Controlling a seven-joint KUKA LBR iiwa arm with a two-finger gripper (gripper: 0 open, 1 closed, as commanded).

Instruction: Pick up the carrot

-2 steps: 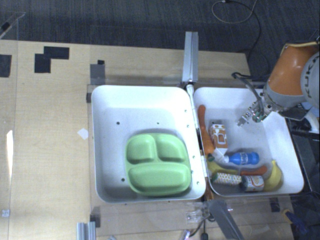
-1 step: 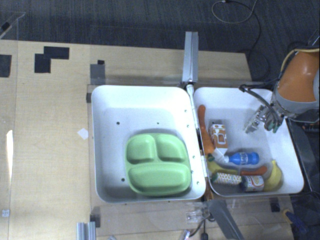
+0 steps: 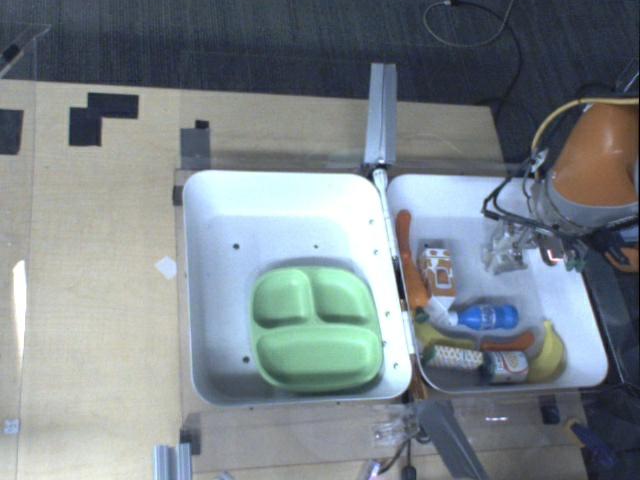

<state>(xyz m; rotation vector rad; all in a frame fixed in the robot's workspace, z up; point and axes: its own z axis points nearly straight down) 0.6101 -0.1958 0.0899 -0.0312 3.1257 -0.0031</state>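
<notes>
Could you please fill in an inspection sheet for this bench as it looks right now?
Surface: wooden bench bearing two white bins side by side, left bin and right bin.
Job's things: carrot lies lengthwise along the right bin's left wall, untouched.
Clutter: green divided plate in the left bin; in the right bin a small orange-and-white box, a blue bottle and a banana, with more small items packed along the near wall.
Grippers: end effector over the right bin's far right part, apart from the carrot.
Cables: black cables loop by the wrist; a thin cable lies on the floor.
Surroundings: dark carpet beyond the bench.
</notes>
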